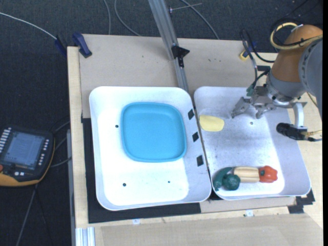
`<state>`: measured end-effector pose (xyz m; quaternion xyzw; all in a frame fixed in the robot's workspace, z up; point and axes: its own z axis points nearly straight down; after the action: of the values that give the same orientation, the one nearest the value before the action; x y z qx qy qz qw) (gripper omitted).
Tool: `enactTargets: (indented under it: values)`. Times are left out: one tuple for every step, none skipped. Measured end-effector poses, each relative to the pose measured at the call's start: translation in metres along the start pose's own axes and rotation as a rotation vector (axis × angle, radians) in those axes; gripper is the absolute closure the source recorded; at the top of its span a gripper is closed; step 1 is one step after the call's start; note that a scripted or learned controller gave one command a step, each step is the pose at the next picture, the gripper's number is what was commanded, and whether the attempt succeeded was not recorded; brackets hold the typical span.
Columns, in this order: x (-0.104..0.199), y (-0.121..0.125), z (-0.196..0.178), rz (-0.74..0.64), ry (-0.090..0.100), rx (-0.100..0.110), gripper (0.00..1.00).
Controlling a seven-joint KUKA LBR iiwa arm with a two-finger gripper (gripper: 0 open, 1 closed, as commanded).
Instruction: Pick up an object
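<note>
My gripper (249, 110) hangs over the back of the right bin (246, 142), its two fingers spread apart with nothing between them. A pale yellow object (211, 123) lies to the gripper's left, near the bin's left wall. Along the bin's front edge sit a dark green object (227, 180), a tan wooden piece (246, 174) and a red object (268, 174) in a row, well below the gripper.
The left bin (102, 137) holds a light blue square plate (154, 131). A metal pole (165, 19) slants in from the top toward the gap between the bins. Black clips (195, 136) sit on the divider. Cables lie on the floor behind the bench.
</note>
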<state>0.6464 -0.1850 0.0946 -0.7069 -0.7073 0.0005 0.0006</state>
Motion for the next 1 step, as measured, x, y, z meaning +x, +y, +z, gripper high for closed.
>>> enactTargets:
  values:
    - [-0.0001, 0.0012, -0.0124, 0.0, -0.001, -0.004, 1.0]
